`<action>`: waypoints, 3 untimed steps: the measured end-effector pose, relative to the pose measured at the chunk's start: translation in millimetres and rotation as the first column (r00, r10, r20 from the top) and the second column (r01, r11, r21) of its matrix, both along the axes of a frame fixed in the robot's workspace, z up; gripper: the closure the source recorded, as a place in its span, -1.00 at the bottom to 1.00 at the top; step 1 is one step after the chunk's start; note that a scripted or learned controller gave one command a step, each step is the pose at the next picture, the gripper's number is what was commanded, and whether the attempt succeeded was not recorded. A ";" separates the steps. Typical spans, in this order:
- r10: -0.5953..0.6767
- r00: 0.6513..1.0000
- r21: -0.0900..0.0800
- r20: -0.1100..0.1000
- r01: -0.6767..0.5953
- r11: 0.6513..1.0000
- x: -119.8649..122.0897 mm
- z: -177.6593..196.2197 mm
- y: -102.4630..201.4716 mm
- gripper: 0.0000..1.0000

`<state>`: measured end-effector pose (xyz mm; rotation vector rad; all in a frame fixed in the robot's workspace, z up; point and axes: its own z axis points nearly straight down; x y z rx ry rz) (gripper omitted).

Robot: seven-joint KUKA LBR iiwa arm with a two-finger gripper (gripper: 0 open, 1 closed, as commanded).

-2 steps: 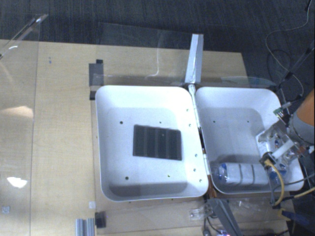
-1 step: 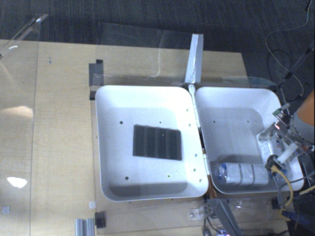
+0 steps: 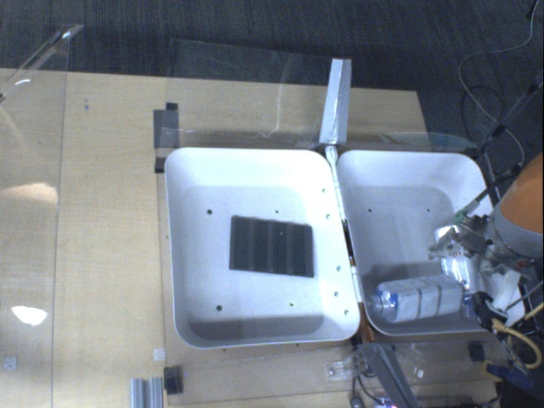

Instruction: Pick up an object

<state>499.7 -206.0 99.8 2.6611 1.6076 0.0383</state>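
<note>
We judge the approach step to be in hand: the grey arm with its orange band [image 3: 520, 201] reaches in from the right, and its metal two-finger gripper [image 3: 459, 257] hangs over the right side of the right-hand shallow white bin [image 3: 399, 181], just above and beside the one thing lying there. That thing is a clear plastic bottle with a pale label [image 3: 418, 299], resting on its side on the bin floor near the front wall, towards the front right corner. Its long axis runs roughly left to right across the view, close to parallel with the front wall, perhaps rising slightly to the right; the narrower cap end seems to point left, towards the divider between the bins, and the base points right, under the wrist. How the claw stands we cannot tell, since its tips blur into the shiny metal and the bottle's end. The left-hand shallow white bin [image 3: 195, 228] bears a dark ribbed rectangular mat [image 3: 272, 246], flat on its floor. Next, we think, the claw must straddle the bottle across its width, not along it, come down mid-body and close there, as a smooth round body may roll or slip.
</note>
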 end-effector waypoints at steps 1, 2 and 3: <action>0.168 0.985 0.011 -0.032 -0.167 0.986 5.0 27.3 13.2 -1.00; 0.278 0.961 -0.016 -0.008 -0.278 0.961 26.0 0.8 8.8 -1.00; 0.455 0.890 -0.007 -0.017 -0.455 0.890 79.2 -1.6 5.9 -1.00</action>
